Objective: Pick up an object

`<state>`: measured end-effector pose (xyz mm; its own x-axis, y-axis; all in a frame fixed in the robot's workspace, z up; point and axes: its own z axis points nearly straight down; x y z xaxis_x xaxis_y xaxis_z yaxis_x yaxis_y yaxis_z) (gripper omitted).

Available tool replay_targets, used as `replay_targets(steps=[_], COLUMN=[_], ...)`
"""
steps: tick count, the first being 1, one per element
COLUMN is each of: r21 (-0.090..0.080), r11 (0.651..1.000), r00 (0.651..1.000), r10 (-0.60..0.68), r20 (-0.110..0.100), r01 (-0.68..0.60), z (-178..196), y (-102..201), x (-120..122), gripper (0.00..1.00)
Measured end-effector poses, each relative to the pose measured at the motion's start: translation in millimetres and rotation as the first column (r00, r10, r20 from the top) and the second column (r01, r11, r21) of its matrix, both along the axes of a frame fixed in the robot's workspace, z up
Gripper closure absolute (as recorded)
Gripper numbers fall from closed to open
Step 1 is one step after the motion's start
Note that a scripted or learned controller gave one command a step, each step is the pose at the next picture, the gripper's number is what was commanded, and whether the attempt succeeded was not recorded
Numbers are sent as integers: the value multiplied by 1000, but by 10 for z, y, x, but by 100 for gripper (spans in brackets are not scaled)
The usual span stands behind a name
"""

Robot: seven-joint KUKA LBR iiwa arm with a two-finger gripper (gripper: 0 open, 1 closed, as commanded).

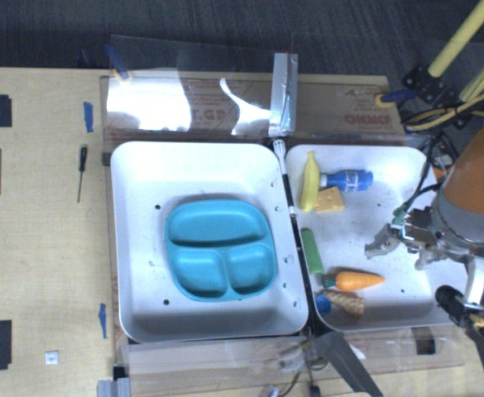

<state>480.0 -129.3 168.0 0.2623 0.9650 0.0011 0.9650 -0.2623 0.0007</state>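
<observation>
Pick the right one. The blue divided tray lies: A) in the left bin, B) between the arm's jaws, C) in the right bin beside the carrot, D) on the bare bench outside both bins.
A: the blue divided tray rests on the floor of the left bin, while the carrot lies in the right bin.

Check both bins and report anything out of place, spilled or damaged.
Nothing looks spilled or broken. The blue divided tray lies flat in the left bin. In the right bin, the banana, blue bottle, green stick and carrot are crowded against its left wall, which is untidy but not odd.
</observation>
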Motion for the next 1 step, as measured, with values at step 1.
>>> replay_targets(steps=[1], r21=[-1], r11=[986], r00=[986], r10=[167], r20=[4], r01=[-167], z=[-808], y=[-149], x=[9], gripper=[0])
